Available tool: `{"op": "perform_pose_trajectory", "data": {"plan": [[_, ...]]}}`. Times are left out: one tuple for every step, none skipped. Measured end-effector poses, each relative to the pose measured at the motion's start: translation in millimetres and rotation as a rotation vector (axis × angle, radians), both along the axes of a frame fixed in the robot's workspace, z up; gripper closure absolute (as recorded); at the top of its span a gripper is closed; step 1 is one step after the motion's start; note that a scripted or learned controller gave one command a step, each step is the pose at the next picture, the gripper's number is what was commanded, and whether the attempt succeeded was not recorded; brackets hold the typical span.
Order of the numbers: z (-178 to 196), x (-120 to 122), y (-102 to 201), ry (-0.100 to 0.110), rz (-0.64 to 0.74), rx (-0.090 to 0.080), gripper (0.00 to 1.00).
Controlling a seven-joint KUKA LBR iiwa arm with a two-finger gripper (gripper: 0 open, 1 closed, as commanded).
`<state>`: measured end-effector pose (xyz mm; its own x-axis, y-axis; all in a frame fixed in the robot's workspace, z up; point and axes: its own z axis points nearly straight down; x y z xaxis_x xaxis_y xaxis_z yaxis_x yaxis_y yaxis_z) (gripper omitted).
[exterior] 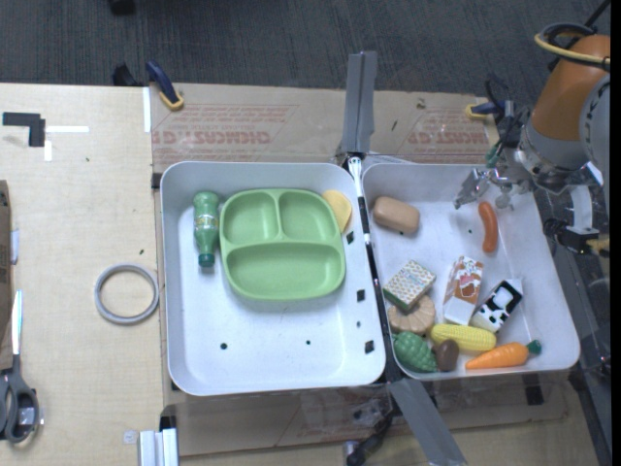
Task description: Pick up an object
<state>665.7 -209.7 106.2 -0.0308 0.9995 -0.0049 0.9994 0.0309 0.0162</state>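
My gripper (484, 191) hangs over the far right corner of the right bin (553, 270). Its fingers look spread, with nothing between them. Just below it lies a red sausage (488, 229), apart from the fingers. A brown bread roll (396, 215) sits to the left of the gripper. Nearer the front lie a green-and-cream box (408, 282), a cookie (414, 315), a juice carton (464, 289), a cow-patterned carton (498, 306), a corn cob (463, 336), a carrot (499, 356) and a green vegetable (414, 352).
The left bin (262, 357) holds a green divided plate (282, 243), a green bottle (205, 226) and a yellow piece (338, 207) by the plate's far right corner. A tape ring (127, 292) and scissors (17, 401) lie on the bench at left.
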Motion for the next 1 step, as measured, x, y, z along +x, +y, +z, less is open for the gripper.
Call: {"op": "perform_pose_trajectory", "data": {"plan": [[-0.2,-3.7,-0.3,-0.008,0.022,-0.002,0.00]]}}
